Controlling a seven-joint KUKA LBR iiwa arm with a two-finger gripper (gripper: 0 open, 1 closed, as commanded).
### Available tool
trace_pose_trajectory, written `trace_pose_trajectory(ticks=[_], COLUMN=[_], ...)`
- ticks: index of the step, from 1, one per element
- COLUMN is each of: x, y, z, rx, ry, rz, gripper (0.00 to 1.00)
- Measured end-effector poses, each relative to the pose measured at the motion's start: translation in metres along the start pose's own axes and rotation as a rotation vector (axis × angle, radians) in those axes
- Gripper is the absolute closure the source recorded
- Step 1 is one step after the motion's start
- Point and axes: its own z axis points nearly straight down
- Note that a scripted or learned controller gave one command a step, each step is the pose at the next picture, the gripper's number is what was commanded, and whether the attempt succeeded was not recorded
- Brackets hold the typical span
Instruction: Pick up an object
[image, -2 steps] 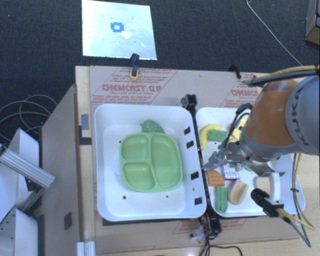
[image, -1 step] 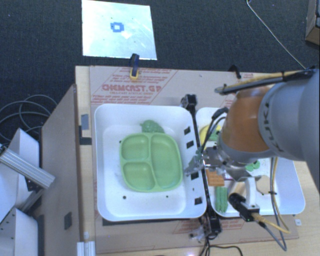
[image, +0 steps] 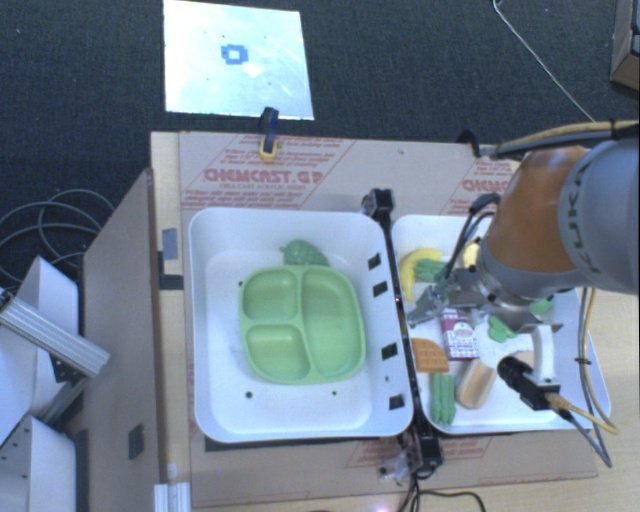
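Fingers (image: 436, 293) of the gripper (image: 424, 304) are looking parted to me, with nothing sitting between them, though the grey arm (image: 560, 225) is shading much of the view from where I am standing. The gripper is hanging over the right bin (image: 580, 415), close to its left wall, and the pickable things are lying crowded around it: a yellow piece (image: 410, 263) at its twelve o'clock, a small red-and-white box (image: 460, 335) at about four, and an orange-brown slice (image: 430, 355) at six with a green stick (image: 442, 396) beyond it. I am judging the box to be the nearest fair target. Doing this well is meaning coming straight down with the fingers straddling its narrow sides, staying off the bin wall, and not nudging the slice lying just beside it.
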Motion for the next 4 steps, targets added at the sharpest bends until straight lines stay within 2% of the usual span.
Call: trace_pose_trajectory(ticks=[1,2,3,4], x=[0.067,-0.006,0.1,-0.003], y=[-0.034,-0.007,-0.033,0.023], z=[0.0,0.033,-0.002,0.0], rx=[0.006,-0.005,0.001,-0.001], ry=[0.006,0.017,0.009,-0.003], rz=[-0.013,-0.018,-0.02,0.003], gripper=[0.0,0.0,0.0,0.0])
